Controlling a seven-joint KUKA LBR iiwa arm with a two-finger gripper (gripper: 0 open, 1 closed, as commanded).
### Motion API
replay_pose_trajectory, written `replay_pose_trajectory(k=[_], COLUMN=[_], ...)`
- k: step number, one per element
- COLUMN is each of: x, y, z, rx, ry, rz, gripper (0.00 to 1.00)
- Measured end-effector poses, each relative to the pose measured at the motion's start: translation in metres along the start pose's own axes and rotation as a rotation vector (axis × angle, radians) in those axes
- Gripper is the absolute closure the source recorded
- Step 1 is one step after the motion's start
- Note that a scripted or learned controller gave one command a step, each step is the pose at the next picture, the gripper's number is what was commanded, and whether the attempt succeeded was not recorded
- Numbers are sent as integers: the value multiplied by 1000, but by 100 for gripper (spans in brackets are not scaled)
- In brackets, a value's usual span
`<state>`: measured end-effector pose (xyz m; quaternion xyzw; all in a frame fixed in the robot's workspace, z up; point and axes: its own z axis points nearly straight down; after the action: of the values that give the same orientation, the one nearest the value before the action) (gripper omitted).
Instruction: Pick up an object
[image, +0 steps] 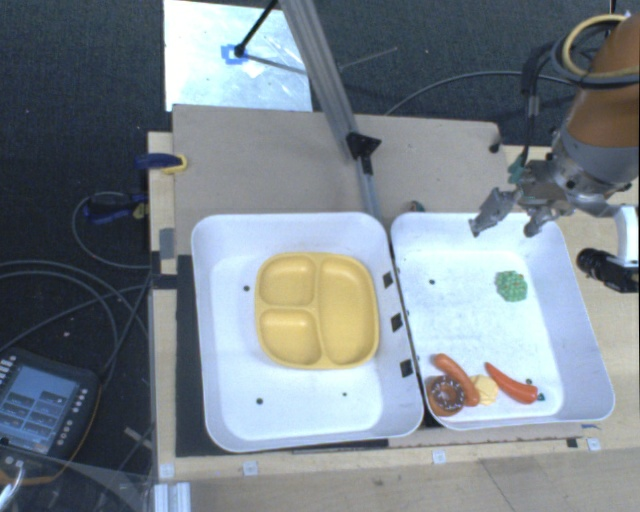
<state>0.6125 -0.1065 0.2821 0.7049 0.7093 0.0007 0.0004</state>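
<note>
Grey metal fingers (490, 214) of the gripper (512, 216) stand spread wide with nothing between them, poised over the far rim of the right bin (575, 285), high above its floor. Nearest below lies a small green knobbly piece (511, 286), alone in the bin's middle and well apart from everything else. Further toward the near edge sits a cluster: a red sausage (453, 375), a brown doughnut (444, 394) touching it, a pale yellow lump (486, 389) just beside them, and an orange-red chilli-like piece (511, 383) close by. The left bin (225, 400) bears a yellow divided plate (318, 308). To do the pick well, I judge the green piece the safest target: centre the open fingers over it, drop straight down, close only once they flank it, and avoid the crowded cluster where neighbours could jam the grasp
</note>
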Motion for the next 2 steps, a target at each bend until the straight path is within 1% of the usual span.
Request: replay_pose_trajectory(k=[1, 2], x=[0, 7], y=[0, -3], z=[0, 45], rx=[0, 4], ry=[0, 0], rz=[1, 4], gripper=[0, 0])
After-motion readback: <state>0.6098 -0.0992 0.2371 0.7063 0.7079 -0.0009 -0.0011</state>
